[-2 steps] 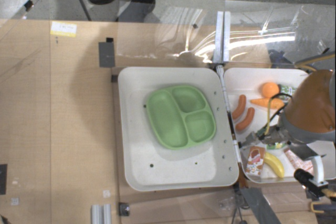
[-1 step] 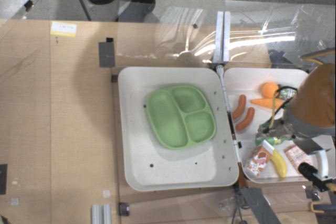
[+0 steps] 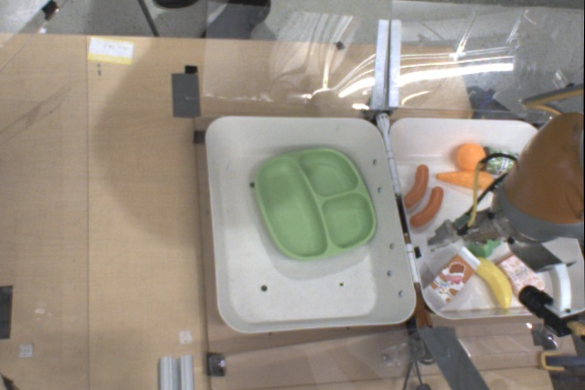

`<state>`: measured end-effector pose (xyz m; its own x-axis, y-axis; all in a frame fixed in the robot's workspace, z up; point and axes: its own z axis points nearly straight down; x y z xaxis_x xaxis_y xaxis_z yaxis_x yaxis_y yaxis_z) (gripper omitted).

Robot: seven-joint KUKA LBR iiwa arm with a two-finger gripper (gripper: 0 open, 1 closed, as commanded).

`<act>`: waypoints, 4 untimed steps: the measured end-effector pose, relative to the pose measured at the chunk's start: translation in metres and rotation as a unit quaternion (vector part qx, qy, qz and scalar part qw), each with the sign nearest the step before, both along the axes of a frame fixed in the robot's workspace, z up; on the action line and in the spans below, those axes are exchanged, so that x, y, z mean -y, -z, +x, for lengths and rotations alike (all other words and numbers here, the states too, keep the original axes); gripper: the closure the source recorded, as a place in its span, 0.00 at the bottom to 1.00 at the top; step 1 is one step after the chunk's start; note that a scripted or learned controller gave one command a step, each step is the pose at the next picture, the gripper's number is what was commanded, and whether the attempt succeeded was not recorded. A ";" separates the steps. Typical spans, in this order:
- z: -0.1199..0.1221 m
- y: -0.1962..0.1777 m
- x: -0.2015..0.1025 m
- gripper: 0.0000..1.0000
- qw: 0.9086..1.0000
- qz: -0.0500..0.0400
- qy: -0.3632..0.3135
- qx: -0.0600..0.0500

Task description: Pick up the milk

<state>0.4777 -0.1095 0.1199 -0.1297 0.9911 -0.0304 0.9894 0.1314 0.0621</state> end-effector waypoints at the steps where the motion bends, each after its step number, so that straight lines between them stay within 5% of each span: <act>1: -0.017 0.030 -0.009 0.00 0.998 0.009 -0.046 -0.031; 2: -0.014 0.018 -0.008 1.00 0.999 0.008 -0.045 -0.027; 3: -0.008 -0.097 -0.035 1.00 0.985 0.004 -0.168 -0.030; 4: -0.008 -0.097 -0.034 0.00 0.985 0.004 -0.168 -0.030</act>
